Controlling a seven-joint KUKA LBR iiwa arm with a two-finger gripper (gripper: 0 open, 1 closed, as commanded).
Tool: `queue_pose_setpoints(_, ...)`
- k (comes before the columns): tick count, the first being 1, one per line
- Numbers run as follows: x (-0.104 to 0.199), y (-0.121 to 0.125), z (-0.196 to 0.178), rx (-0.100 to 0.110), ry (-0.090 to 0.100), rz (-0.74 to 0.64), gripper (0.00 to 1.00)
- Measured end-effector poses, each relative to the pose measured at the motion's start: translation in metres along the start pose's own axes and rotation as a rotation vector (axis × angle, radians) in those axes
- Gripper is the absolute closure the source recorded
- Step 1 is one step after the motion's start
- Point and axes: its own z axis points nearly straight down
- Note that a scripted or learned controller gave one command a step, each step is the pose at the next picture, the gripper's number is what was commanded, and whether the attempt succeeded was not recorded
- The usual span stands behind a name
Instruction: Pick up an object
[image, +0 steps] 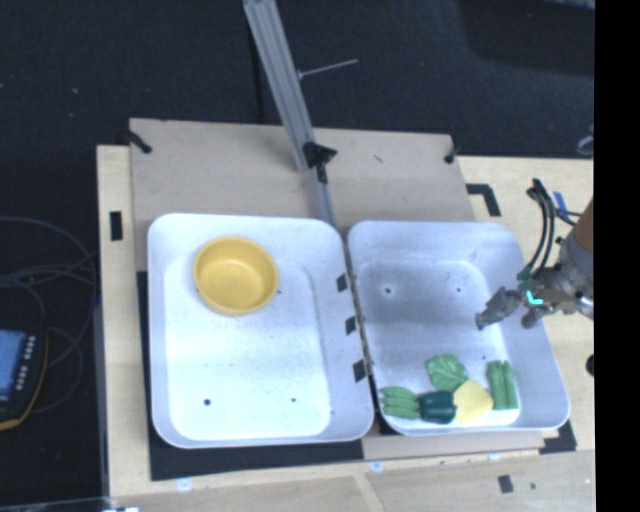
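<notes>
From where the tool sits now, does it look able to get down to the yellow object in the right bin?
Probably yes. The tool hovers over the right bin, nothing lying between it and the yellow object, though green pieces crowd it closely.

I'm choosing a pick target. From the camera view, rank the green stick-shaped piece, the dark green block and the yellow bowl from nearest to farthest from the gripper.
From the gripper:
1. Green stick-shaped piece, right bin, near right wall.
2. Dark green block, same bin, front edge.
3. Yellow bowl, left bin, far across.
</notes>
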Motion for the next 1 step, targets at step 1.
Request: queue_pose_setpoints(1,0.0000,0.0000,0.0000,0.000,0.000,0.000,0.00)
